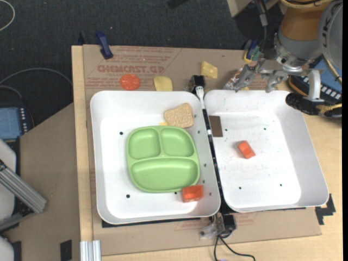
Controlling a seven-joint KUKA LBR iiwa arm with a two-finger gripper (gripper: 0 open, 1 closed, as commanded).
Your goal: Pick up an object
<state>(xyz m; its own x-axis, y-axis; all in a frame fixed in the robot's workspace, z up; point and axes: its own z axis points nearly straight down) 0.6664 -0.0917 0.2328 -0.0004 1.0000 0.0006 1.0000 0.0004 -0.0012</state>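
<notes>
Your bench (136, 58) carries a brown board on which two shallow white bins sit side by side, their inner rims touching along the middle. The left bin (106, 145) holds most of the clutter; the right bin (288, 162) is nearly bare.

The arm (310, 15) enters at the upper right, its orange band showing above the grey wrist. The gripper (260, 75) hangs over the far rim of the right bin, above the board's edge. You can see its two fingers spread apart, one toward the left and one toward the right, with nothing between them.

In the left bin, a green divided plate (162, 159) lies flat, taking up the bin's middle. A tan bread-shaped piece (180, 115) rests just beyond the plate's far right corner, touching or nearly touching it. An orange block (192, 193) sits against the plate's near right corner.

In the right bin, a second orange block (246, 149) lies alone near the middle, well apart from the gripper.

On the board beyond the bins you have a round red-orange piece (130, 81), a pale yellow piece (162, 84) near the left bin's far rim, and a yellow wedge (209, 69) further right.
</notes>
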